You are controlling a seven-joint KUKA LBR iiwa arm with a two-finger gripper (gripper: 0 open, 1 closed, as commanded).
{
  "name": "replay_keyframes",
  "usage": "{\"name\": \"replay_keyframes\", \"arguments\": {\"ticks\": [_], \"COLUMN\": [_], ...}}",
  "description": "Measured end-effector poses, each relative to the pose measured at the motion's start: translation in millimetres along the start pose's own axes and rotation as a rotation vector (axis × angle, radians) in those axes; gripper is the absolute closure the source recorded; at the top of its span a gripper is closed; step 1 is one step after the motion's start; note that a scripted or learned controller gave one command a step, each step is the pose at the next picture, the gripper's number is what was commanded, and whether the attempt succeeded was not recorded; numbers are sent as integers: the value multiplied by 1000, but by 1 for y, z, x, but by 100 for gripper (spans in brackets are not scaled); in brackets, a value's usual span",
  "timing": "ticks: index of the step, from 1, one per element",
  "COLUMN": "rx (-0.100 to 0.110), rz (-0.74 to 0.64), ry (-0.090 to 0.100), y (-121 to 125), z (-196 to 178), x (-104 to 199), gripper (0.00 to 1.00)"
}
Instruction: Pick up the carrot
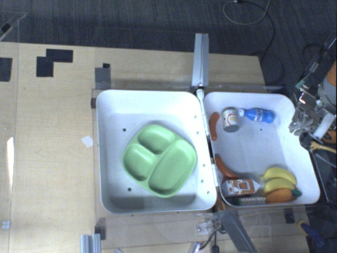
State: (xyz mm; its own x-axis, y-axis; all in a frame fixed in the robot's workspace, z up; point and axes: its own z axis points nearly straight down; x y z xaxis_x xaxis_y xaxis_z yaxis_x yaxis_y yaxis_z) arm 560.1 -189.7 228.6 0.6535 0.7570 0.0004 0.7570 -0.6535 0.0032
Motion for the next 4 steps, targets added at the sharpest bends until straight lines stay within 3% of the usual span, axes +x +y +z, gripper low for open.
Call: {"name": "replay_keyframes", "arguments": {"ticks": [1,2,3,4], "rx": [2,0,-1,3], "rz": [-42,171,346,364], "ry": [1,1,1,0], "y": [-61,3,11,4], "z": [21,-4,-94,15], "x": [17,25,-7,77], "gripper": [100,100,100,100]}}
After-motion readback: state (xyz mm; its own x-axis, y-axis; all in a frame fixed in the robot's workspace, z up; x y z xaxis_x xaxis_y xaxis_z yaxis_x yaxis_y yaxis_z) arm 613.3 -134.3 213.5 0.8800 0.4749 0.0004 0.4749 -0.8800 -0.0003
